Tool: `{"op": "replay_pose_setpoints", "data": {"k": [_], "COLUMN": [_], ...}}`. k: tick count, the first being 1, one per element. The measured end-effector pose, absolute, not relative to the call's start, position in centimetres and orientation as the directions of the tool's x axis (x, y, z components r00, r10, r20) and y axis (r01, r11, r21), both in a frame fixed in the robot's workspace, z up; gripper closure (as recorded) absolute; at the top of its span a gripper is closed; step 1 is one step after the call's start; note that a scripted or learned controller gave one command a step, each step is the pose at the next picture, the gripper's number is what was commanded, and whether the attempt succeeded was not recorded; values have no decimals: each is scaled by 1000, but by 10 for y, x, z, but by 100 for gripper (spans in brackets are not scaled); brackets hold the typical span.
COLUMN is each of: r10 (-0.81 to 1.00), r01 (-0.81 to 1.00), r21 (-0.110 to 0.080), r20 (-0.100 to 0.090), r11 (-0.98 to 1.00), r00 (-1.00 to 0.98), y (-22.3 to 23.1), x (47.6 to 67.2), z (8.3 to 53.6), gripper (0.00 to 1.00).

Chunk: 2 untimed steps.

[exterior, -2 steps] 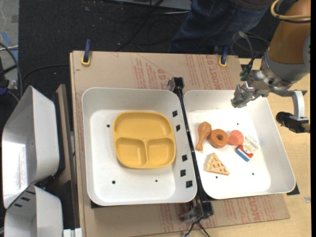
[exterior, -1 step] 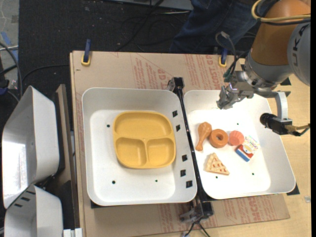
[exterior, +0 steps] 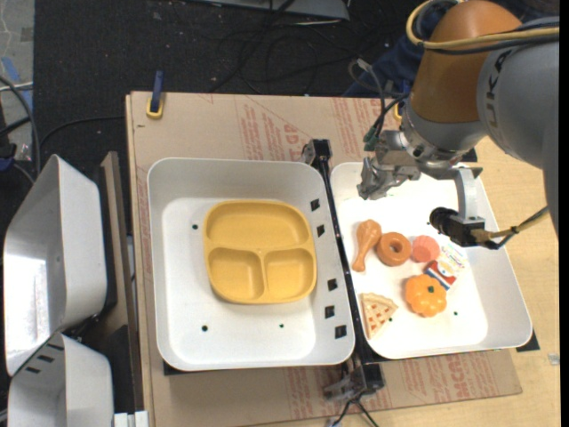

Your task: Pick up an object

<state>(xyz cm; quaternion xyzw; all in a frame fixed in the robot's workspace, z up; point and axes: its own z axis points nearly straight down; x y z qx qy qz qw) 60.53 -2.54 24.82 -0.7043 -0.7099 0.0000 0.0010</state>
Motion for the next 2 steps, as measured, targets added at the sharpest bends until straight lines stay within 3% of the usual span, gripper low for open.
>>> {"op": "replay_pose_setpoints", "data": {"k": [2], "r10": [1000], "r01": [1000], "r21": [-2], "r20": [0], "r11": [7], "r00": [-7], "y": [75], "x": [577], "z": [250], "gripper": [100]}}
